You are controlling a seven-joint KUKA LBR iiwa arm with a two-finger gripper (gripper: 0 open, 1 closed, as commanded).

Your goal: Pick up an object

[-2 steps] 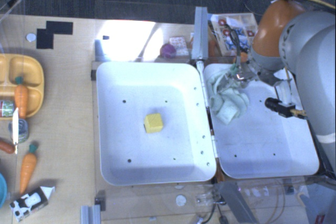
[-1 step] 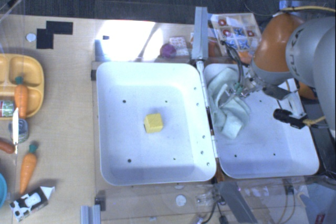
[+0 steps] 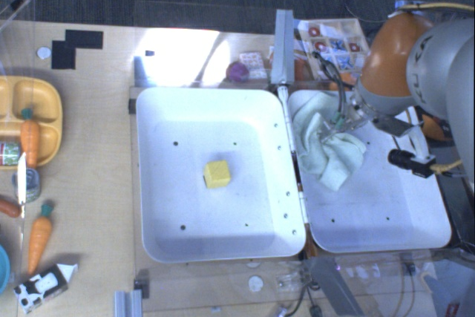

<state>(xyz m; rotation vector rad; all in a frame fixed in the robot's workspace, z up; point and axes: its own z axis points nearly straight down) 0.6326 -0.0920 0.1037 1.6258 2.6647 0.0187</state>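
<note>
right bin (image 3: 386, 223): claw (image 3: 335, 122) on white cloth (image 3: 330, 152).

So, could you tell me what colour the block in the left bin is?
Yellow block, clearest in the camera view.

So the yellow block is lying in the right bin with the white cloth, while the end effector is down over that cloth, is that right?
Not quite: the camera view shows the yellow block alone in the left bin. The white cloth is in the right bin, with the end effector down over it.

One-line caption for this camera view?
Gripper down on white cloth in right bin; yellow block in left bin.
</note>
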